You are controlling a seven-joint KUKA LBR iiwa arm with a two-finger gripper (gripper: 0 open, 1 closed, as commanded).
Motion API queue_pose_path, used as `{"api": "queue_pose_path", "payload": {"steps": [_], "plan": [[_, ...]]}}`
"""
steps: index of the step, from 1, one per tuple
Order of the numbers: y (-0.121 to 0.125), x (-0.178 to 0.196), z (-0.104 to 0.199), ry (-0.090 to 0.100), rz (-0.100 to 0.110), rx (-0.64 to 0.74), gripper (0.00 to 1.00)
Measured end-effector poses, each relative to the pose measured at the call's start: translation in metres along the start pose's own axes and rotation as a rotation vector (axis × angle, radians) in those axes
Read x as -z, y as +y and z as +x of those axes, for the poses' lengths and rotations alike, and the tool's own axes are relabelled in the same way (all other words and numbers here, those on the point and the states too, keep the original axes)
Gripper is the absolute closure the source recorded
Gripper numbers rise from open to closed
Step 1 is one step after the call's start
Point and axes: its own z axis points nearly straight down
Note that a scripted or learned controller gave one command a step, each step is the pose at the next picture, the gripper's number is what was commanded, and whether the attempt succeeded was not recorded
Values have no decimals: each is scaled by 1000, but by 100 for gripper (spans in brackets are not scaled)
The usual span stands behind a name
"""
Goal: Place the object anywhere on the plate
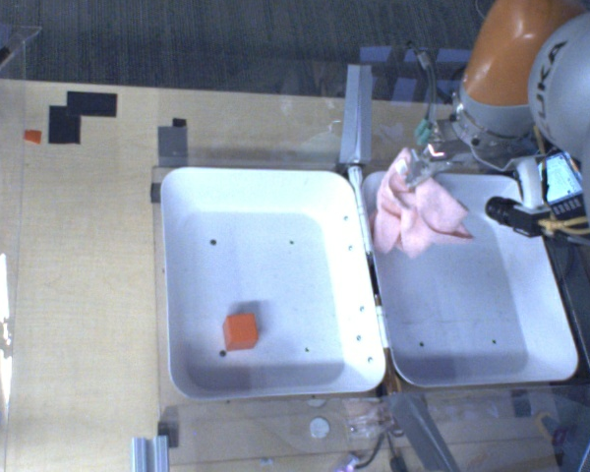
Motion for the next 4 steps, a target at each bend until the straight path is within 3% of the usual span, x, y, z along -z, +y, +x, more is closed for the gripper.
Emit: {"api": "queue_pose_path", "payload": {"steps": [1, 4], "plan": [[2, 4, 1, 0, 0, 7, 100], [-46, 2, 149, 3, -3, 1218, 100]]}}
